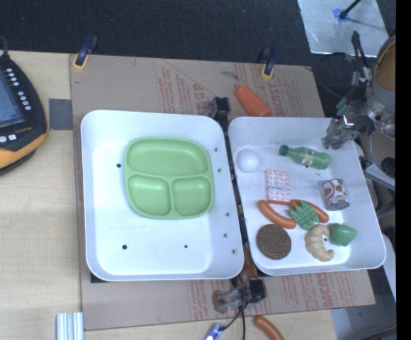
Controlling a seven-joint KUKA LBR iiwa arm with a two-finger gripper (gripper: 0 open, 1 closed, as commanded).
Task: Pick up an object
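The right bin [361, 261] holds several toy foods: a green bottle [305, 156] lying on its side, a white ball [248, 160], a pink-and-white packet [278, 184], a small can [334, 193], a sausage [275, 214], a green ridged piece [304, 214], a brown round patty [273, 241], a croissant [319, 242] and a green pepper [343, 234]. My gripper [337, 133] hangs over the bin's far right corner, just right of the bottle's base and apart from it. Nothing is visibly held.
The left bin [106, 253] carries a green divided plate [169, 177]. An orange carrot [251, 101] lies on the cardboard behind the bins, and another orange piece [269, 326] lies in front. A teach pendant [7, 119] rests at the far left. Clamps [85, 52] pin the cardboard.
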